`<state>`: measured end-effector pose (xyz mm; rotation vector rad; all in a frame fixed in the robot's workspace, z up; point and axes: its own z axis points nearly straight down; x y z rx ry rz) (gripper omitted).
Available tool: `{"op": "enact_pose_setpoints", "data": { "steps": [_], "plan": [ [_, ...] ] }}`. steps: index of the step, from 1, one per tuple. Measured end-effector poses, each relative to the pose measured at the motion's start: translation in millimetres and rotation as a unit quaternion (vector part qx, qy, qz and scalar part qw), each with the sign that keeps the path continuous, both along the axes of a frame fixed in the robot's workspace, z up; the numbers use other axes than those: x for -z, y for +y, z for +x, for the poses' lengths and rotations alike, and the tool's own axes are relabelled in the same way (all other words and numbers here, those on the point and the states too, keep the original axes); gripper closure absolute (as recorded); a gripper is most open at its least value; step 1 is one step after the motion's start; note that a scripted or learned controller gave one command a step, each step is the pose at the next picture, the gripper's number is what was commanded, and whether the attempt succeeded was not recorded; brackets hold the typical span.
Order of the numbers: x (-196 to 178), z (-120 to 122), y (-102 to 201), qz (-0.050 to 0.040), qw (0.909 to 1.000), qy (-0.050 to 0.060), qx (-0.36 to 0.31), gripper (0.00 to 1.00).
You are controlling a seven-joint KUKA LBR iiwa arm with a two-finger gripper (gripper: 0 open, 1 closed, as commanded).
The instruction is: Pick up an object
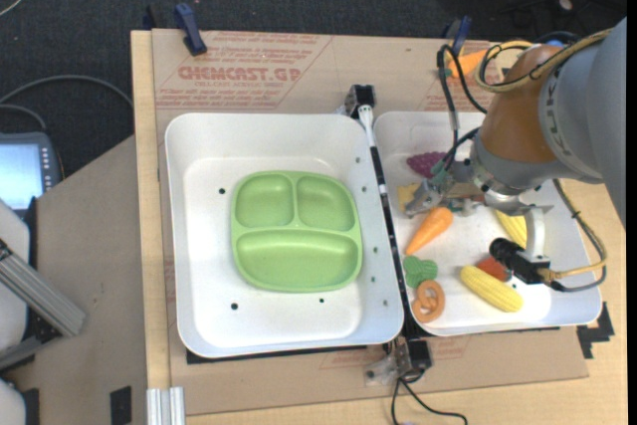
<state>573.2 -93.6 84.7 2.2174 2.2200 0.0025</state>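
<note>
The gripper (pixel 445 193) hangs low in the right white plastic bin (pixel 393 129), just above the thick end of the orange toy carrot (pixel 428 230), which lies tilted near that bin's left wall. How far the gripper is parted, or whether it has anything, I cannot tell. Nearby sit a yellow toy corn cob (pixel 490 287), a purple toy (pixel 426 161) and a green toy (pixel 420 269). Descending squarely across the carrot's width, clear of the wall, looks wisest. The green divided plate (pixel 296 231) fills the left bin.
</note>
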Motion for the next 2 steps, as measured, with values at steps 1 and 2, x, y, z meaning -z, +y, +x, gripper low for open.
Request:
{"op": "enact_pose_setpoints", "data": {
  "steps": [1, 2],
  "plan": [
    [-10, -1, 0, 0.0000, 1.0000, 0.000, 0.001, 1.00],
    [-106, 33, 65, 0.0011, 1.0000, -0.004, -0.003, 1.00]
  ]
}}
